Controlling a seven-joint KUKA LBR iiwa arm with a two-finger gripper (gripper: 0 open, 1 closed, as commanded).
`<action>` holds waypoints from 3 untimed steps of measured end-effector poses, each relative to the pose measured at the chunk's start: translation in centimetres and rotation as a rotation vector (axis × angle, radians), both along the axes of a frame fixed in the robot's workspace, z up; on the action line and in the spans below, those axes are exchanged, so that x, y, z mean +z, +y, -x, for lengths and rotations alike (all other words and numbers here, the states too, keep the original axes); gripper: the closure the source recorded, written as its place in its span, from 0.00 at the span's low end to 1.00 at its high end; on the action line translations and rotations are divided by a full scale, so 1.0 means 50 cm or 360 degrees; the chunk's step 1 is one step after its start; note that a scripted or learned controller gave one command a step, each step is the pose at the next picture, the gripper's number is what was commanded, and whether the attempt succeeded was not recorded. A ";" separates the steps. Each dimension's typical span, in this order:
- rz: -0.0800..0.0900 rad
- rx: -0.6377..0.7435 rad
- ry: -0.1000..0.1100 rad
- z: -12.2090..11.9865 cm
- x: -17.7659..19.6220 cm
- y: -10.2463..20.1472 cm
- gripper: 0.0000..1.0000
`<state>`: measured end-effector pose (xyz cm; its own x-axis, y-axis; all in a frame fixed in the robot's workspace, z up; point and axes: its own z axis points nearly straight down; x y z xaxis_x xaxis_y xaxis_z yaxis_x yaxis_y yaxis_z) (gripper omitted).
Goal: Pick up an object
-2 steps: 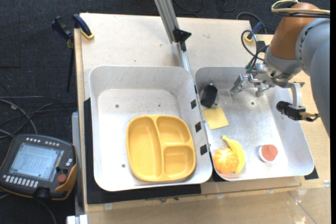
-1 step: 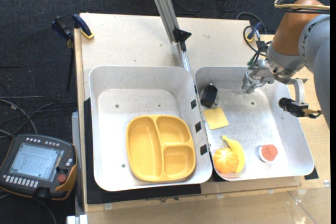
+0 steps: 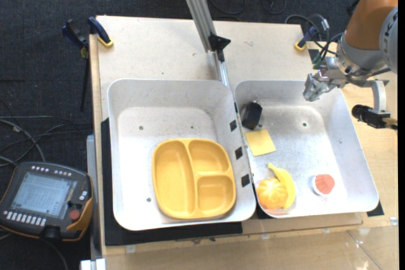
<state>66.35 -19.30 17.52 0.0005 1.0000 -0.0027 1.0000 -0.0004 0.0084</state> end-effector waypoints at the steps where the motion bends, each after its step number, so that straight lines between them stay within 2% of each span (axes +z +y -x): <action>1: -0.0001 0.0001 0.0001 0.000 0.088 -0.005 1.00; 2: 0.0000 0.0004 0.0001 -0.003 0.197 -0.005 1.00; 3: -0.0007 0.0012 0.0017 0.045 0.174 0.104 1.00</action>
<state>64.11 -14.11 26.22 -0.0068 1.0000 0.0015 1.0000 0.0068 -0.0024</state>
